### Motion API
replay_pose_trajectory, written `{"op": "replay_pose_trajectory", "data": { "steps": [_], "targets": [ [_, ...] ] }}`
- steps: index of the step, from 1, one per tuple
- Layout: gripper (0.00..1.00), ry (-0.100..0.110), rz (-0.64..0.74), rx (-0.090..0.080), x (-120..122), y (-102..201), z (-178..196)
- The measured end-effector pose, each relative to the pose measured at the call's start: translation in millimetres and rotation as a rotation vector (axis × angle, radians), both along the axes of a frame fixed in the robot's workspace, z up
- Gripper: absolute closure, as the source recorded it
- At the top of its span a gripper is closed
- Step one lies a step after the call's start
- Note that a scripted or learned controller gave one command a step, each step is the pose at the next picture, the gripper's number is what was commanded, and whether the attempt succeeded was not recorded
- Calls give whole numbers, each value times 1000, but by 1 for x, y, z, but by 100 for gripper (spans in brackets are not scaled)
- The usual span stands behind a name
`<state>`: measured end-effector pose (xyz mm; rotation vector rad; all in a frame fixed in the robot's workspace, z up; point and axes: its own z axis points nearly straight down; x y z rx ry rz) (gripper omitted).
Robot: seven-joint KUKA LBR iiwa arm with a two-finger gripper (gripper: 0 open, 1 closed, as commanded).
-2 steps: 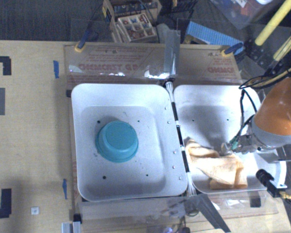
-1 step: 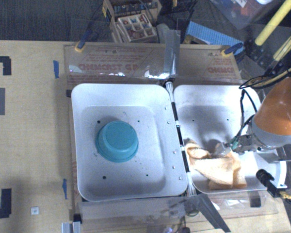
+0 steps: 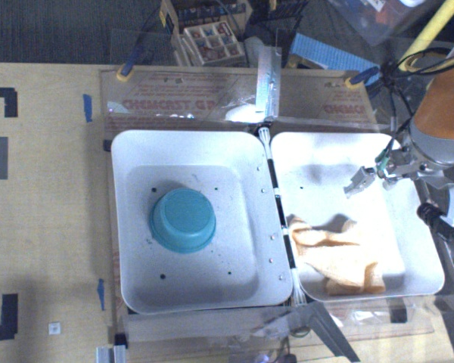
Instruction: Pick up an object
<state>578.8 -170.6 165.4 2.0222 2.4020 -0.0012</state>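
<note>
Both white bins [image 3: 129, 203] on the counter [image 3: 45, 203] are viewed from one fixed camera overhead, slanted downward.

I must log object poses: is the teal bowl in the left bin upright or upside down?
Upside down. The teal bowl shows its flat closed base on top, with the wider rim resting on the floor of the left bin.

You've got faint red print on the clear plastic panel [image 3: 183, 104] behind the left bin [image 3: 129, 203], too blurred to read. Same on the right panel [image 3: 340, 108]. No other legible text.
</note>
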Motion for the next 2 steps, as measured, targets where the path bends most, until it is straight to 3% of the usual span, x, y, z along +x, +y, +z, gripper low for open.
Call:
{"op": "replay_pose_trajectory", "data": {
  "steps": [1,2],
  "targets": [
    [0,-9,65,-1,-40,19,-78],
    [100,-13,62,-2,-39,18,-69]
  ]
}}
